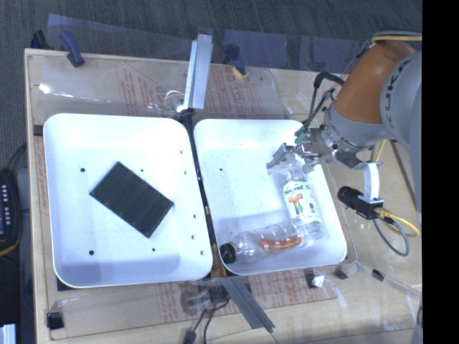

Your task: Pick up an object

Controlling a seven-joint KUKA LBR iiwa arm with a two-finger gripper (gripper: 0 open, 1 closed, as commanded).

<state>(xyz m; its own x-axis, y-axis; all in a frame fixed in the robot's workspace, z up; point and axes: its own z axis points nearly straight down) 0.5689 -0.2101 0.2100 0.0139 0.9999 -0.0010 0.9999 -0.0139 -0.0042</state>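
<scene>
End effector point(290, 156) over right bin point(237, 192) — finger state unclear — above clear plastic bottles point(287, 224).

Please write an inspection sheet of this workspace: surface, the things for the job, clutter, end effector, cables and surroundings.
Surface: bench covered with printed cardboard, bearing the left bin and the right bin side by side.
Job's things: dark flat pad lying at an angle in the left bin; clear bottle with black cap lying on its side along the right bin's near wall; clear bottle with white label by its right wall.
Clutter: blue clamps at the bench's far edge.
End effector: end effector over the right bin, at the top of the labelled bottle; a grasp cannot be confirmed.
Cables: yellow and grey cables right of the bins.
Surroundings: dark floor beyond the bench.
</scene>
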